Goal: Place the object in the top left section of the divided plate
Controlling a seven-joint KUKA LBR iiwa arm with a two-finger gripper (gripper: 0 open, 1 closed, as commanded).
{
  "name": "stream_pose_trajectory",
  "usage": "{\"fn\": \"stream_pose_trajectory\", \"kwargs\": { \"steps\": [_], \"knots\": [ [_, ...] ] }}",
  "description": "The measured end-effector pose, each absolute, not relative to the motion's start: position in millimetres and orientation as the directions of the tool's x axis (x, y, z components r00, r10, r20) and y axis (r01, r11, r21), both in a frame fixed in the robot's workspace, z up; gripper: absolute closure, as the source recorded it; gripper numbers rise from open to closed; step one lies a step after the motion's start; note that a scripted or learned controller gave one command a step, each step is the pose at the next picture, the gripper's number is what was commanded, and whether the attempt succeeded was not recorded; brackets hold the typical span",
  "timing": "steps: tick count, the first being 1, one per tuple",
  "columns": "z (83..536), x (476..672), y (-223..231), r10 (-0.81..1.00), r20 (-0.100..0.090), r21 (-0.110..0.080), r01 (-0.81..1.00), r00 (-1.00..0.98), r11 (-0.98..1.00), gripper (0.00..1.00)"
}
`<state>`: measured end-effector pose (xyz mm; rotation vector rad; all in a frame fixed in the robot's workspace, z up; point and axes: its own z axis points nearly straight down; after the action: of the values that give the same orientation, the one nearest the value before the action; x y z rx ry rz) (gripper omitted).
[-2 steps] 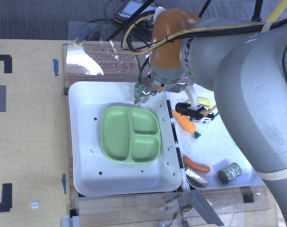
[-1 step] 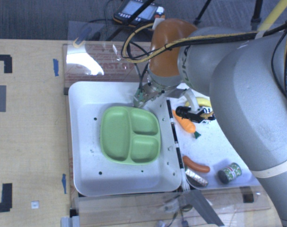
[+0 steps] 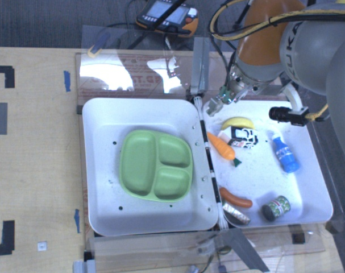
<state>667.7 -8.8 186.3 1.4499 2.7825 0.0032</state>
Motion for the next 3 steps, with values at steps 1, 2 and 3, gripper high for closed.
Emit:
{"fn": "stream_pose_trajectory", "kwargs": {
  "steps": [1,2,3],
  "knots": [
    [186,599.6,11,0.568,0.000,0.002,0.568,-0.823,0.823,1.00],
    [186,644.0,78,0.663,-0.004,0.005,0.663,-0.749,0.749,1.00],
    [112,641.5,102,0.239,-0.009,0.006,0.238,-0.971,0.971,1.00]
  ]
}}
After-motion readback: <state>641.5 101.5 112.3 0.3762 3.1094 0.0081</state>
